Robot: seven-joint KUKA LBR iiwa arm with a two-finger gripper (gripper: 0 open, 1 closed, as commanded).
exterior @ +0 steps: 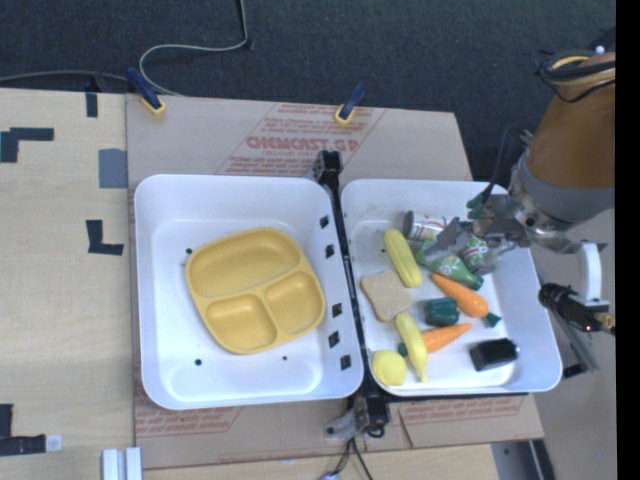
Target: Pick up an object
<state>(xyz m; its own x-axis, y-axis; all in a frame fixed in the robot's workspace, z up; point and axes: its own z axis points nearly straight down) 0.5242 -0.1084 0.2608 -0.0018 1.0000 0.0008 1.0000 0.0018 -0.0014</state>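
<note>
The right white bin (535, 313) holds several toy foods: a yellow corn cob (402, 256), a bread slice (385, 294), two carrots (460, 294) (441, 337), a banana (412, 345), a lemon (390, 368), a dark green piece (441, 313), a black block (492, 353), a small can (426, 228) and a green packet (456, 264). My gripper (458, 240) hangs low over the bin's far right part, right by the can and the green packet. Nothing is visibly lifted.
The left white bin (160, 268) holds a yellow divided plate (255, 288). A black divider (338, 258) runs between the bins. The arm's grey and orange body (570, 158) stands over the right edge. Cardboard lies under both bins.
</note>
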